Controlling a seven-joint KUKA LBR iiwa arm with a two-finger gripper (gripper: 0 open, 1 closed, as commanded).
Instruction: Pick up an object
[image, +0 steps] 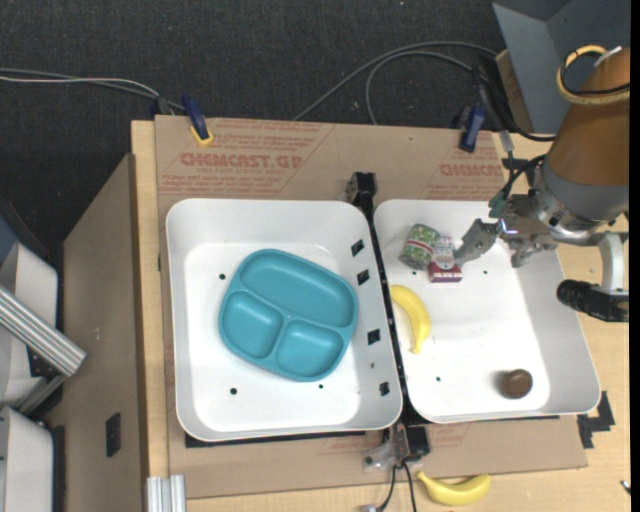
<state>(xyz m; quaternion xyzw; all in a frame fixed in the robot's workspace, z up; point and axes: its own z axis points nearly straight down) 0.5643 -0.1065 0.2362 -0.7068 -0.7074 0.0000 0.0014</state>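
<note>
The right bin (555, 330) holds a yellow banana (412, 317) near its left wall. A crumpled green packet (422, 243) and a small red and white box (445, 268) lie at its back left, and a brown round object (516, 382) sits at its front right. My gripper (503, 245) hangs over the back of this bin, just right of the packet and box. It is open, its left finger (480, 240) close to the small box, with nothing between the fingers.
A teal divided plate (288, 313) lies in the left bin (195, 260). A second banana (457, 487) rests outside the bins at the front edge of the bench. Blue clamps (197, 122) and cables sit along the back.
</note>
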